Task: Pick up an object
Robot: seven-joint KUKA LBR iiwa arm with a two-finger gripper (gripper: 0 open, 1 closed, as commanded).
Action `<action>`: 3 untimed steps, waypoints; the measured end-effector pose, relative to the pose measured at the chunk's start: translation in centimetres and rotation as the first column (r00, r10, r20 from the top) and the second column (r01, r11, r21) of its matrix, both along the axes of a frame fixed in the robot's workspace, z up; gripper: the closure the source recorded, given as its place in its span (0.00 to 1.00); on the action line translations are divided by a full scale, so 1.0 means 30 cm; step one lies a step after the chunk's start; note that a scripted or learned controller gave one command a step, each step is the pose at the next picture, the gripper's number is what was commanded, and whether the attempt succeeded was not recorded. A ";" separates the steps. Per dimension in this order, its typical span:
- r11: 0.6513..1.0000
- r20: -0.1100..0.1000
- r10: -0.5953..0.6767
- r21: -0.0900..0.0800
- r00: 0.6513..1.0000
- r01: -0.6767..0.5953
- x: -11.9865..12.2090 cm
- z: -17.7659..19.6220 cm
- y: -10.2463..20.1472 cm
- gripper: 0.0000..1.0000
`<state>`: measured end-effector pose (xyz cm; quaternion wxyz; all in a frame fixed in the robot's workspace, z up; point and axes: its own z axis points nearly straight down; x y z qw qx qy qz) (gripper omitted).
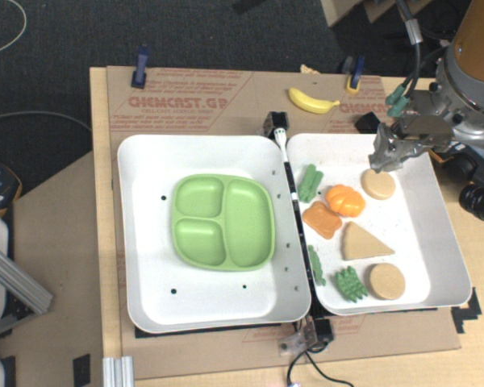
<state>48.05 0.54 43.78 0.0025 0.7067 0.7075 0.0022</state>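
My gripper (385, 161) hangs over the back of the right bin (447, 240), its tip just above and left of a small tan round piece (379, 185). Nothing shows between its fingers. Below lie an orange pepper-like piece (344, 201), an orange block (321, 219), a tan wedge (365, 243) and a tan round disc (385, 281). A green pod (310, 183) lies near the bin's left wall. A slim green piece (315, 264) and a spiky green piece (350, 284) sit at the front left.
The left bin (137, 216) holds a green divided plate (223, 222). A yellow banana (312, 101) lies on the cardboard behind the bins, between two blue clamps (139, 67). Cables and the arm's body crowd the upper right.
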 end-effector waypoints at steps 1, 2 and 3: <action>1.000 -0.012 -0.009 -0.001 1.000 0.009 -0.006 -0.166 -0.229 1.00; 1.000 -0.012 -0.009 0.000 1.000 0.009 -0.007 -0.363 -0.510 1.00; 1.000 -0.001 0.006 0.001 1.000 -0.006 0.000 -0.272 -0.305 1.00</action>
